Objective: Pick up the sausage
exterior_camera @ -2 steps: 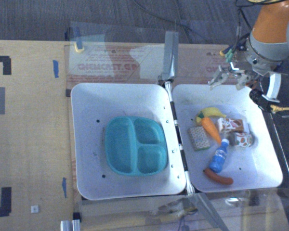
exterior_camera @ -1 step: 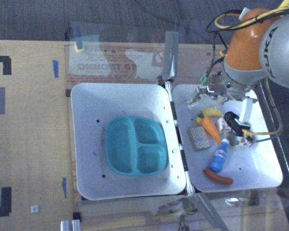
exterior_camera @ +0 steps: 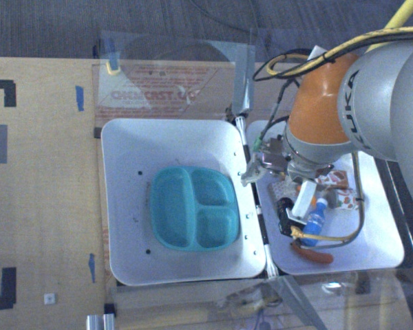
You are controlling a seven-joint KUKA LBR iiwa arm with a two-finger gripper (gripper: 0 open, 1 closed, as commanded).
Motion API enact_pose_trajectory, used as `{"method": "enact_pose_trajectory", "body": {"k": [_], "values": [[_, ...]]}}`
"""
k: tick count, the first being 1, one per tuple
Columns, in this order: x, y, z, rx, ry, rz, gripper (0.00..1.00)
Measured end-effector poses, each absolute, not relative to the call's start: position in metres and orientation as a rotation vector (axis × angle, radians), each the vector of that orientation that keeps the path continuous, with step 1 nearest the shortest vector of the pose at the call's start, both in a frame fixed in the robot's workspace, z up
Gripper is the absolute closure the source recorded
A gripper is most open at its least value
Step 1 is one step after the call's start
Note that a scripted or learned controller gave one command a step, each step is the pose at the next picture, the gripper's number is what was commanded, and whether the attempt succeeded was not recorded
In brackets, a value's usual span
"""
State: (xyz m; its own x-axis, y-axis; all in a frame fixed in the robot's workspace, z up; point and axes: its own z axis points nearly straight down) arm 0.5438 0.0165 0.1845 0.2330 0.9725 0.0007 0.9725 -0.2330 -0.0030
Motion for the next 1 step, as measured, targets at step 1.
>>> {"method": "enact_pose_trajectory", "body": {"k": [1], "values": [[0.6039, -0.0182, 0.1974, -2.369, -2.064, -0.001, 0.00]]}}
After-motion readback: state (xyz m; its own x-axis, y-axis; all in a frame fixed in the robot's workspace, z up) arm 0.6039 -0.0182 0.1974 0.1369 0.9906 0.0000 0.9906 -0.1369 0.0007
